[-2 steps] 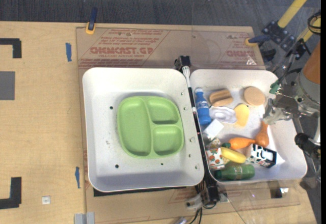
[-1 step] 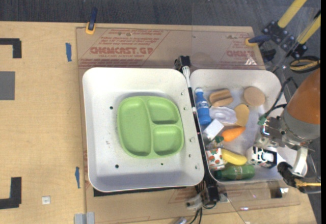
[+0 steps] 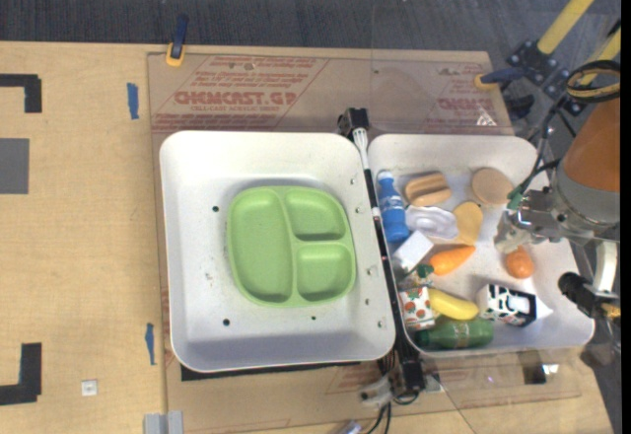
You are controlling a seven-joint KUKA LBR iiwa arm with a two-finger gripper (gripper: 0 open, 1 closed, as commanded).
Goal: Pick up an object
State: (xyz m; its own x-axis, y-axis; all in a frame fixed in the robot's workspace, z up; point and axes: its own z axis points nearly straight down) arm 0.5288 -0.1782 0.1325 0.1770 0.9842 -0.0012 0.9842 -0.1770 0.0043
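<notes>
Two white bins sit side by side on a cardboard-covered bench, with a clear sheet [image 3: 246,87] behind them printed in red, mirror-reversed letters that appear to read "CHEMCAST GP". At left, the left bin [image 3: 197,324] carries a green divided tray [image 3: 291,245]. Across the divider, the right bin [image 3: 567,324] is crowded with toy food and small items: a blue bottle [image 3: 390,212], a hot dog [image 3: 428,188], an orange carrot [image 3: 454,259] lying roughly left to right, a yellow banana [image 3: 453,305], a black-and-white piece [image 3: 510,304] whose markings are too small to read, and a small orange ball [image 3: 520,264]. At far right, the gripper [image 3: 520,223] hangs over that bin's right side, whether spread or closed impossible to tell, nothing visibly between its tips. The ball lies just beneath and toward the camera from it, likely the closest candidate, so a short descent would seem to decide the pick.
</notes>
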